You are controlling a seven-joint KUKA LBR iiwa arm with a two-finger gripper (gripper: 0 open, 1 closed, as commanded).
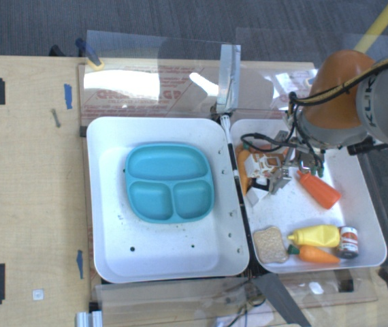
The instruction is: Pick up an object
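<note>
The end effector (280, 177) hangs low in the right bin (367, 203) among cables; I cannot tell its state. Beside it lies an orange bottle (318, 189); a blue tray (169, 182) sits in the left bin (105, 203).

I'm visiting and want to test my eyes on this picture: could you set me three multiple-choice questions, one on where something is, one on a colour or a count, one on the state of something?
1. Where does the blue tray lie?
A. left bin
B. right bin
C. on the wooden bench

2. How many compartments does the tray have?
A. two
B. three
C. five

3. How does the orange bottle sit?
A. standing upright
B. lying on its side
C. stacked on the tray

Answers: 1 A, it rests on the left bin floor. 2 B, one wide section above two smaller ones. 3 B, it lies slantwise on the right bin floor, near the gripper.
</note>
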